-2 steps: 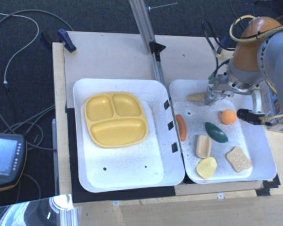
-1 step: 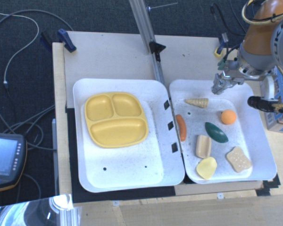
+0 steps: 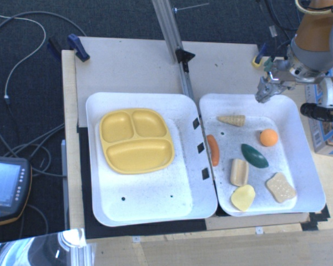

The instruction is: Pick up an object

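Two shallow white bins sit side by side on the bench. The left bin point(image 3: 100, 204) carries a yellow divided plate point(image 3: 136, 139), lying flat in its upper half. The right bin point(image 3: 305, 148) holds seven toy foods: a tan cone point(image 3: 232, 120) near the top, an orange ball point(image 3: 269, 138) to its right, a dark green oval piece point(image 3: 255, 155) just below the ball, an orange-red sausage point(image 3: 213, 149) along the left wall, a pale bread-coloured block point(image 3: 239, 172), a yellow piece point(image 3: 243, 198) just under it, and a speckled tan cracker point(image 3: 280, 187) at lower right. A grey metal rail point(image 3: 169, 26) slants down from the top to the gap between the bins. The arm's gripper point(image 3: 265, 95) hangs at the right bin's upper rim, above and well apart from the foods; nothing sits between its tips, and whether they are spread or closed cannot be told. The cone lies nearest, below and to its left, with the ball below.
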`<state>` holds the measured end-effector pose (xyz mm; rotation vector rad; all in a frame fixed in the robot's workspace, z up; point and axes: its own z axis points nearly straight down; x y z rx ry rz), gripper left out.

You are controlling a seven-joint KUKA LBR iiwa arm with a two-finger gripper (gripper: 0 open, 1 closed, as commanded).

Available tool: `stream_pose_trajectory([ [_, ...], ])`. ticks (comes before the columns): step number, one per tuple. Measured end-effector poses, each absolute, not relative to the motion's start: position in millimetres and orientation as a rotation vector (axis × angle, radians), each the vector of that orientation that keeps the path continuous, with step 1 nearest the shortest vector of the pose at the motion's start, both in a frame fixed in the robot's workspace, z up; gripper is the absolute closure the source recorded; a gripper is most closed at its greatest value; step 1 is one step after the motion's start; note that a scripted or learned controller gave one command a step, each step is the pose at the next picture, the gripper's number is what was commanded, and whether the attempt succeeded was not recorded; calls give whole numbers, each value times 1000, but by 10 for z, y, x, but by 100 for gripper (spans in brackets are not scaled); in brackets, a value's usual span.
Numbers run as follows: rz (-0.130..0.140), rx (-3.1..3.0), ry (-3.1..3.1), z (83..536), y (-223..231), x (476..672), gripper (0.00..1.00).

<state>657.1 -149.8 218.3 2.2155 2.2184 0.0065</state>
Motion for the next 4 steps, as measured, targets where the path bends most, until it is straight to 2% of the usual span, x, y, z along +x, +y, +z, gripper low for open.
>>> stream_pose_trajectory([
  [1,3,2217,2230,2325,-949,6436,100],
  [3,-1,2218,2234,2241,217,6096,100],
  [4,-2,2218,2233,2195,753,6049,100],
])
